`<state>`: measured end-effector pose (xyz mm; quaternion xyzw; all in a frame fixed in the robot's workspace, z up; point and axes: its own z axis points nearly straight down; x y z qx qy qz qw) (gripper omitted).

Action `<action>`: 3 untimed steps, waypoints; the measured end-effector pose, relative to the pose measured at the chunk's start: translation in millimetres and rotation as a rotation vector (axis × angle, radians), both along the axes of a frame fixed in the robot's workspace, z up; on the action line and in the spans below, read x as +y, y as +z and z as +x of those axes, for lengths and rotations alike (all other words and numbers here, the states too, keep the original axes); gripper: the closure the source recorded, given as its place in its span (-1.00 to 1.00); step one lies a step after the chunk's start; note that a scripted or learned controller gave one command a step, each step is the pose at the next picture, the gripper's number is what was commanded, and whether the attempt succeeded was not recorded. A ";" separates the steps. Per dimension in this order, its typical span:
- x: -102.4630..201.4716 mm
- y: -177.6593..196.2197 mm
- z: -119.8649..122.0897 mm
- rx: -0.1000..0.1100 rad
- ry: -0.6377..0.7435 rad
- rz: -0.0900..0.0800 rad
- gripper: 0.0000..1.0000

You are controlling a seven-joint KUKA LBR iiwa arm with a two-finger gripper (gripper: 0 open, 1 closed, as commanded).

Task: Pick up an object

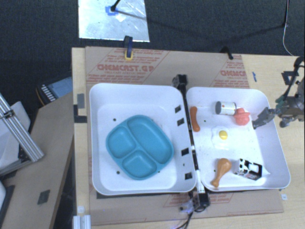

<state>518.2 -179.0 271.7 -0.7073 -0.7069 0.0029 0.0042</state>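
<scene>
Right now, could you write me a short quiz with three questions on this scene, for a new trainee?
1. True or false: the blue tray lies in the left bin.
2. Which lies nearest the tool: A the chicken leg, B the pink toy, C the sausage?
3. Fill in: the fried egg lies in the ____ bin.

Key: 1 true; 2 B; 3 right.
</scene>
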 end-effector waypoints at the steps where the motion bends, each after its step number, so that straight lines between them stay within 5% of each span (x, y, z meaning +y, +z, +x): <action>1: 0.9 6.4 2.1 -0.012 0.004 -0.002 -1.00; 3: 4.3 -114.9 8.7 -0.010 0.002 -0.002 -1.00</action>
